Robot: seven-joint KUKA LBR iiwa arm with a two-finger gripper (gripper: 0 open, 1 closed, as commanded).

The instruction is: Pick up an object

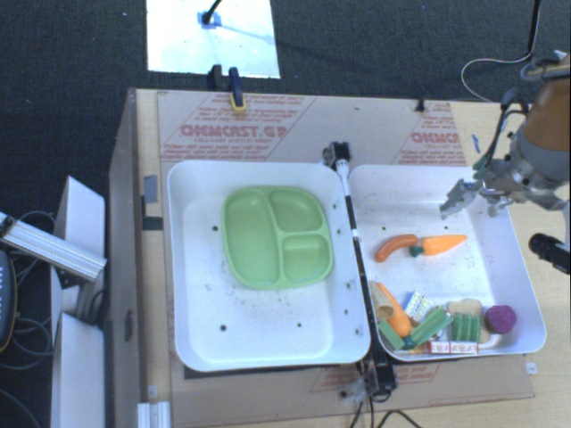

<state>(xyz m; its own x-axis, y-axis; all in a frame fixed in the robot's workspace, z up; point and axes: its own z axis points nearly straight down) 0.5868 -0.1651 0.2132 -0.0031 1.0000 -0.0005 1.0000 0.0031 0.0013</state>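
My gripper (470, 205) hangs over the back of the right bin (522, 275), open, with nothing between its fingers. In front of it and slightly to the left, an orange carrot (442, 243) with a green top lies on the bin floor. An orange sausage (395, 246) lies just left of the carrot. Several small items are piled at the bin's front edge: a second carrot (393, 311), green pieces (434, 323), a small printed box (417, 304) and a purple ball (500, 317).
The left bin (201, 328) holds a green divided plate (277, 237). A black rod (350, 230) runs along the seam between the two bins. Cables hang at the upper right near the arm (544, 141).
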